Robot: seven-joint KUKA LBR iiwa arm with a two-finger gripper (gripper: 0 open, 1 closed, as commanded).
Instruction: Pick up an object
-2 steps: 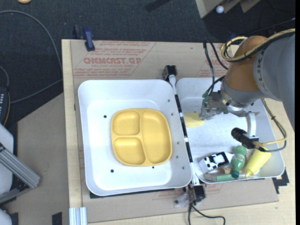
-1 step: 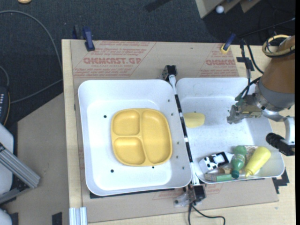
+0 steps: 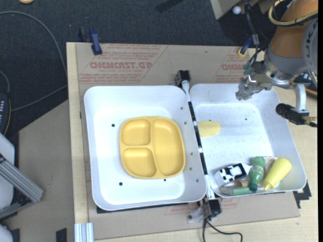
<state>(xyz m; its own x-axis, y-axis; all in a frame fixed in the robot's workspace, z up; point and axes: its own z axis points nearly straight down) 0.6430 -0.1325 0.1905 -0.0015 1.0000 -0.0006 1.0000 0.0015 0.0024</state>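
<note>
My gripper (image 3: 246, 92) hangs over the far edge of the right bin (image 3: 252, 122), near its back wall, with nothing visible between its fingers. Well below it, in the bin's near corner, lie a yellow bottle-shaped toy (image 3: 277, 173), a green bottle-shaped toy (image 3: 257, 170) and a black-and-white piece (image 3: 231, 173). A flat pale yellow piece (image 3: 208, 129) rests against the bin's left wall. The gripper is far from all of these.
The left bin (image 3: 101, 135) holds a yellow divided plate (image 3: 152, 146) in its middle. A black clamp (image 3: 182, 77) sits at the back between the bins. The arm's grey and orange body (image 3: 292, 39) rises at the upper right.
</note>
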